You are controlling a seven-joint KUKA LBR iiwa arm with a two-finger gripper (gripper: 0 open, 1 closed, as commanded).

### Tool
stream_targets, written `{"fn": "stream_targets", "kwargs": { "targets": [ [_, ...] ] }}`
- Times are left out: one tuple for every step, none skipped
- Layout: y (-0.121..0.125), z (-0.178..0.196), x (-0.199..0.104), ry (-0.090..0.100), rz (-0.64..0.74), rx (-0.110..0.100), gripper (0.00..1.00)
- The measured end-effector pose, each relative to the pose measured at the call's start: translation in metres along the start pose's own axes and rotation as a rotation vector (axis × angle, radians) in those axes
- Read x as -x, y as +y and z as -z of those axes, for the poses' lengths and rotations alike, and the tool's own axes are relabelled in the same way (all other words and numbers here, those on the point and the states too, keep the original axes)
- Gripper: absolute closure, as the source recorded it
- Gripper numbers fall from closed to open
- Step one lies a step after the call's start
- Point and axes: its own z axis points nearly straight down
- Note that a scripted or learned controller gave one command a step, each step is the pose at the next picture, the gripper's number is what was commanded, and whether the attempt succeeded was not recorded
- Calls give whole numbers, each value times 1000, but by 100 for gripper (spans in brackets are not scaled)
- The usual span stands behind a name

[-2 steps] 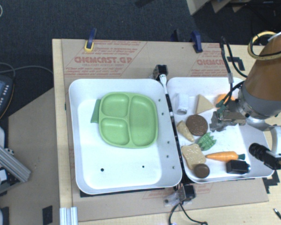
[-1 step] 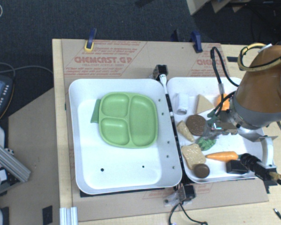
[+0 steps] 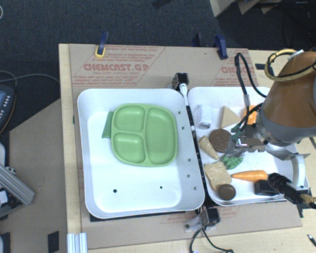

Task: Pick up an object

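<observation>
From above, the arm [image 3: 292,101] leans in over the right bin [image 3: 210,96], its gripper [image 3: 237,144] low among the clutter at the bin's middle; how it is set, I cannot tell. A carrot [image 3: 250,176] lies near the bin's front edge, beside a brown disc [image 3: 219,139]. In the left bin [image 3: 95,157] sits a green divided plate [image 3: 145,134].

I see a pale green divided plate [image 3: 145,135] in the white left bin [image 3: 95,157]. The white right bin [image 3: 210,95] holds an orange carrot [image 3: 249,176], a brown disc [image 3: 219,139] and a tan wedge [image 3: 229,117]. The arm [image 3: 294,101] reads orange-brown above grey.
</observation>
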Motion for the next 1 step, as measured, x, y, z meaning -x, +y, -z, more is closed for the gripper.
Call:
{"fn": "stream_targets", "kwargs": {
  "targets": [
    [-2, 1, 2, 0, -1, 0, 100]
  ]
}}
